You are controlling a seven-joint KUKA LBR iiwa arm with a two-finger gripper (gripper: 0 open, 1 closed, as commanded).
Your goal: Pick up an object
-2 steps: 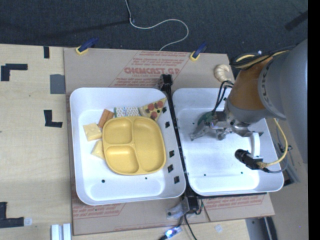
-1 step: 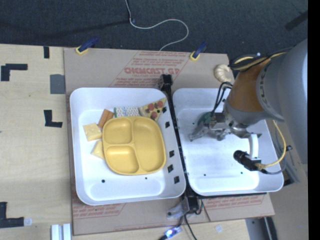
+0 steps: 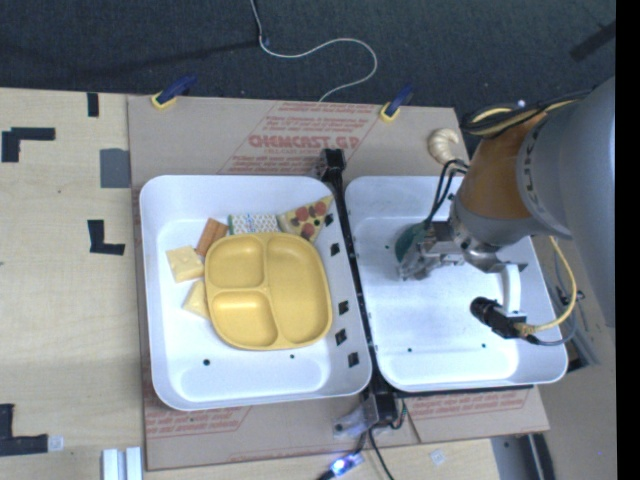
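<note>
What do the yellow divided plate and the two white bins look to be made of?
Yellow divided plate: likely moulded plastic, smooth matte, with rounded compartment ridges and uniform colour. Left white bin and right white bin: probably thin formed plastic, slightly glossy, with soft rounded rims.

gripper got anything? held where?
Cannot tell. The gripper is down at a teal object in the right bin, but the wrist hides any contact.
</note>
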